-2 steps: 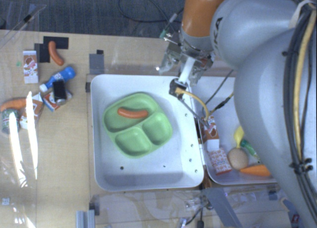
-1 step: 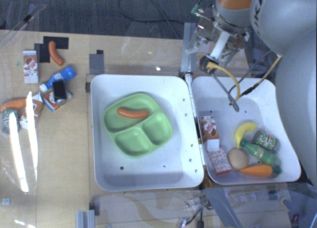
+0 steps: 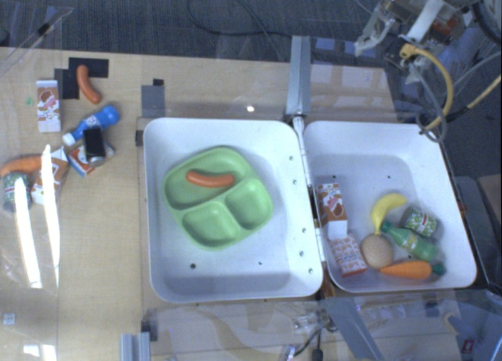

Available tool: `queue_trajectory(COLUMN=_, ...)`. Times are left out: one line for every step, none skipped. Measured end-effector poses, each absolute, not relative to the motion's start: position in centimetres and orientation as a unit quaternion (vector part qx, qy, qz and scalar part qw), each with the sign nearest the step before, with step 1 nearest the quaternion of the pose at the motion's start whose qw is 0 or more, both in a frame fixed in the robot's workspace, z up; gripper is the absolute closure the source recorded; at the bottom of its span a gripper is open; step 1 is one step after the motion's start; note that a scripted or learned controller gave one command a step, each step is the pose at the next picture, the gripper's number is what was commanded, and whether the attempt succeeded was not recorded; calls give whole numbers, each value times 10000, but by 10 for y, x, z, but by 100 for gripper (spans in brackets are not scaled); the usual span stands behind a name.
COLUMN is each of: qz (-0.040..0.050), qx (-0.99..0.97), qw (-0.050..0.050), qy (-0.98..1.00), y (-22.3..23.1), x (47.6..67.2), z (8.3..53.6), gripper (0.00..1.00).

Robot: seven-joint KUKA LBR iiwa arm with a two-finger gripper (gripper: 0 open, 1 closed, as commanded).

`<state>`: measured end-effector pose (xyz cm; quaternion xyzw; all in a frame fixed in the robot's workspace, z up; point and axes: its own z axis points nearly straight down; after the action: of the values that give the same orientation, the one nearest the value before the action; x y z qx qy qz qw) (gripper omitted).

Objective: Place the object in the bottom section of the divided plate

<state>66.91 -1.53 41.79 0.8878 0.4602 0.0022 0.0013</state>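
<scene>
A green divided plate [image 3: 218, 198] lies in the left white bin [image 3: 227, 281]. An orange-red sausage [image 3: 209, 179] rests in the plate's upper section; the two lower sections hold nothing. My gripper [image 3: 372, 33] hangs high at the upper right, beyond the far edge of the right bin [image 3: 455, 195], well away from the plate and from every object. Nothing shows in its grasp.
The right bin holds a brown carton [image 3: 332, 204], a red-white carton [image 3: 345, 253], a banana [image 3: 387, 209], a can [image 3: 420, 223], a green bottle [image 3: 409, 242], a carrot [image 3: 408, 270] and a tan ball [image 3: 376, 250]. Loose toys and cartons lie on the bench [image 3: 102, 210] at the left.
</scene>
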Motion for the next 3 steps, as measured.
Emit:
queue_trajectory(qz=13, qx=8612, qw=15, qy=5082, y=-85, x=669, z=436, gripper=0)
queue_trajectory(qz=21, qx=8793, qw=18, qy=4763, y=-112, x=669, z=436, gripper=0)
queue_trajectory(qz=22, qx=7878, qw=31, qy=6160, y=-171, x=669, z=437, gripper=0)
